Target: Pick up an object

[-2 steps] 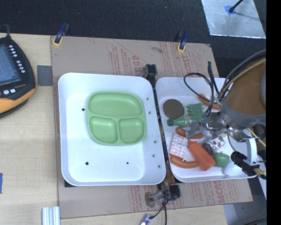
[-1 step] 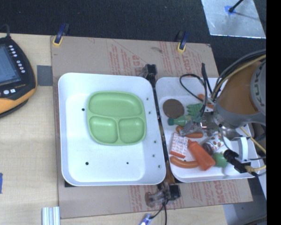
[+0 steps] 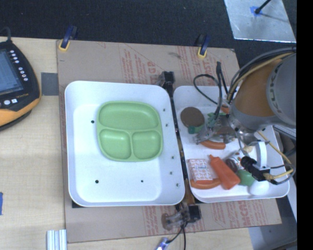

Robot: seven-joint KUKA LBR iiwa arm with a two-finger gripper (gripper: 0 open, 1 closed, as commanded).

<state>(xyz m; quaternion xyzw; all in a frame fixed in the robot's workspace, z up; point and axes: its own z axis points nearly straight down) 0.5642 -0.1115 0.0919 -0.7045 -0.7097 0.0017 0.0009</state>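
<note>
The gripper sits low in the right bin, right beside the brown round object. Can't tell what its grip is doing, honestly. Nothing looks lifted yet. The toy carrot and small box lie below it, so the pick's all ahead.

Bins: 2 — left, right. Green tray: 1. Brown disc: 1. Carrot: 1. Blue clamps: 2 —. Pendant: 1.
</note>
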